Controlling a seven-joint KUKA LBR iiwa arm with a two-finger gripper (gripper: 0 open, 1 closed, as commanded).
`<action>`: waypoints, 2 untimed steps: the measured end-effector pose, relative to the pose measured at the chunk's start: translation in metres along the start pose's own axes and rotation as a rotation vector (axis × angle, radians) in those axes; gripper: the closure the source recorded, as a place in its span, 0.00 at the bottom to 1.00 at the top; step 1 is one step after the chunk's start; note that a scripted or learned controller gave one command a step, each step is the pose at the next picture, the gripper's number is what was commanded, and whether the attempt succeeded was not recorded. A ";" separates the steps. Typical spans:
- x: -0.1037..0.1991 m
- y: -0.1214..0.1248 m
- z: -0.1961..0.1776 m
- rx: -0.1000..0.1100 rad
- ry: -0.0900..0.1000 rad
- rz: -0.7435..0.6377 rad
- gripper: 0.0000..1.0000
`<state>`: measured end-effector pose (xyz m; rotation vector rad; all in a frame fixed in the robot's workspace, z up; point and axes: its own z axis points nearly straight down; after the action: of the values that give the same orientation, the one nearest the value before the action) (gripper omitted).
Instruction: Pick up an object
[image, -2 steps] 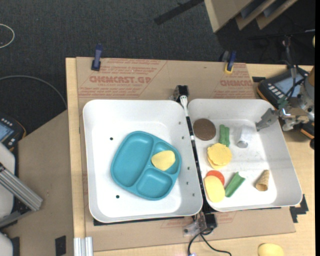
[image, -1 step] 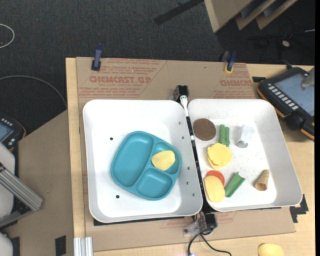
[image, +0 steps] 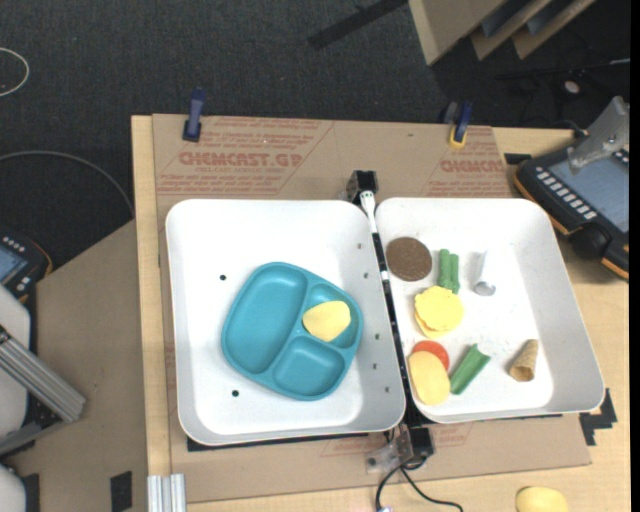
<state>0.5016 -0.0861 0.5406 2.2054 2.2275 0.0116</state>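
Since many small things lie in the right bin (image: 560, 300), a good choice is the cone (image: 524, 360) near its right wall, well apart from the others. Come straight down over it. I cannot tell how open the hand is.

Red lettering "CHEMCAST G.P" is printed on the brown board (image: 300, 150) under the bins; a partial repeat appears at right.

robot body | colours, shapes, markings: cannot tell
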 end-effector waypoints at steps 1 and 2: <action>0.075 -0.026 0.242 0.025 0.002 0.006 0.00; 0.072 -0.023 0.224 0.007 0.000 0.011 1.00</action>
<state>0.4800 -0.0147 0.3164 2.2208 2.2188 0.0034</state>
